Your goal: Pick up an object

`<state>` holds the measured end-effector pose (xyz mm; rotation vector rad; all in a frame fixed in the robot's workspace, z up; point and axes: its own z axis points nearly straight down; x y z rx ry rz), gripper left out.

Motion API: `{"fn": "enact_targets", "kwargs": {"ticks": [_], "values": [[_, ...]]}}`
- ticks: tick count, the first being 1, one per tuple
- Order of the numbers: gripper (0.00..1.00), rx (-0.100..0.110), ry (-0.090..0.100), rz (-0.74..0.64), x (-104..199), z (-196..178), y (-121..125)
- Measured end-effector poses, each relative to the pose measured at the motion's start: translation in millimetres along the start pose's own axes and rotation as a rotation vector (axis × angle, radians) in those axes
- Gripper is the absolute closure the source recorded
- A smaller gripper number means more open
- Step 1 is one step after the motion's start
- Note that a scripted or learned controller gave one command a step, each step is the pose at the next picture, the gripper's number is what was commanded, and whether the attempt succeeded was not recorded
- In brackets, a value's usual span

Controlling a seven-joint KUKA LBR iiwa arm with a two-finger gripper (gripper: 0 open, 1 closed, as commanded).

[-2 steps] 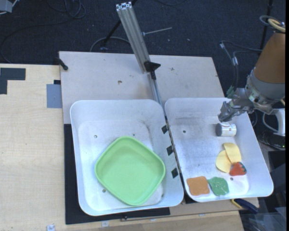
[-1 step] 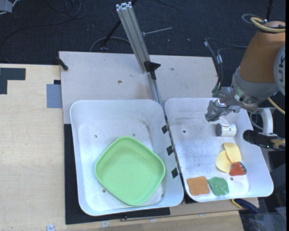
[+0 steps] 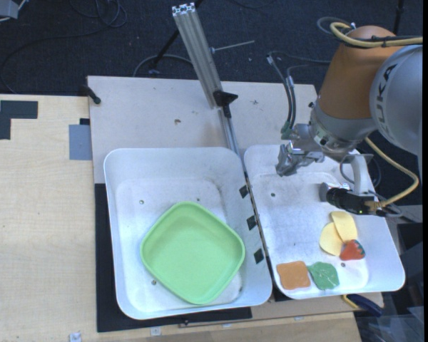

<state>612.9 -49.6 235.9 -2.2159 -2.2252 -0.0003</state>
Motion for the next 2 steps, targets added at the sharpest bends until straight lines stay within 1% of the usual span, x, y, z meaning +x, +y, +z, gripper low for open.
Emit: {"fn": "enact_targets", "kwargs": {"ticks": [1,2], "values": [[1.0,0.001,0.0,0.001,45.0,8.3,7.4],[1.0,-0.001,-0.001,0.001,98.4,-2.8,9.9]]}}
